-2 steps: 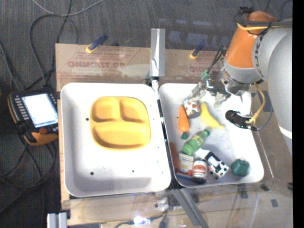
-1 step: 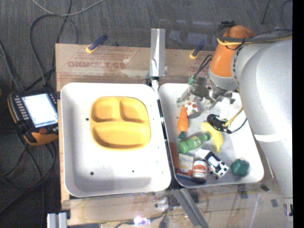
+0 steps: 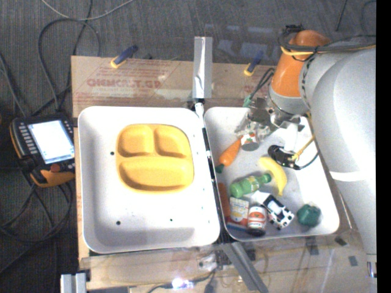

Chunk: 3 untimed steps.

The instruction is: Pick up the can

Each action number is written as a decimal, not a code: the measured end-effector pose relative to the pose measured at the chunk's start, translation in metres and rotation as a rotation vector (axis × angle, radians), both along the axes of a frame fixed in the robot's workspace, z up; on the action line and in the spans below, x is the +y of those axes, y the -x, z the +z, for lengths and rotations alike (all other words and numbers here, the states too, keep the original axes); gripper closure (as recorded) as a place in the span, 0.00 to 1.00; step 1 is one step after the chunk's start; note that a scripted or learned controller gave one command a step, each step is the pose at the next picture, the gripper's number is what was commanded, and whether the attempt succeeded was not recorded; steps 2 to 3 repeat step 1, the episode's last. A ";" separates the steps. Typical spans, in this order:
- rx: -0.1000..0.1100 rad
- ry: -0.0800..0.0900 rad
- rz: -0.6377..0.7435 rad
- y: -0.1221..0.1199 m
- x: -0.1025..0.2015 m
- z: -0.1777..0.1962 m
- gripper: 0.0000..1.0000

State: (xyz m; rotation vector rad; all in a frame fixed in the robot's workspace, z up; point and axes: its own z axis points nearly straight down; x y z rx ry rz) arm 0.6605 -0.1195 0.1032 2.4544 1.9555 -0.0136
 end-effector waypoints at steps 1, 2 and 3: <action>-0.003 -0.004 -0.218 -0.008 0.065 0.107 1.00; -0.003 -0.004 -0.218 -0.008 0.065 0.107 1.00; -0.003 -0.004 -0.218 -0.008 0.065 0.107 1.00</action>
